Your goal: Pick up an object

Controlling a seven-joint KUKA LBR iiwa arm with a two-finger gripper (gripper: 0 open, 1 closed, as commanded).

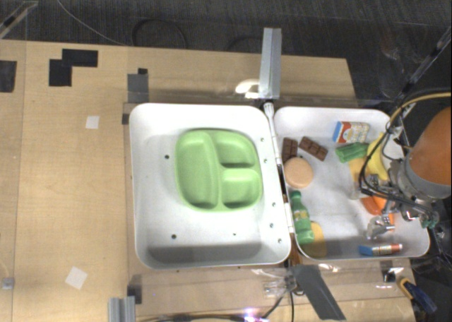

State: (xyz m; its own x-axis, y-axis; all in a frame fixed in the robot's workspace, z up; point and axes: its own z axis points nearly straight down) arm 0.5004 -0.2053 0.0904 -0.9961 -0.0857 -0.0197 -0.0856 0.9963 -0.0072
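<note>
My gripper (382, 226) hangs low over the right bin's (332, 200) near right corner, under the orange-banded wrist (432, 152). Just beside it lies an orange piece (373, 204), partly hidden by cables, and a yellow banana-like item (373, 164) further back. A small blue-and-red marker (380, 248) rests on the bin floor just in front of the gripper. I see nothing clearly between the gripper's jaws.
The right bin also holds a white-orange carton (351, 130), a green block (351, 151), two brown bars (313, 147), a tan disc (298, 171) and a green bottle (302, 216). A green divided plate (217, 169) fills the left bin (152, 236).
</note>
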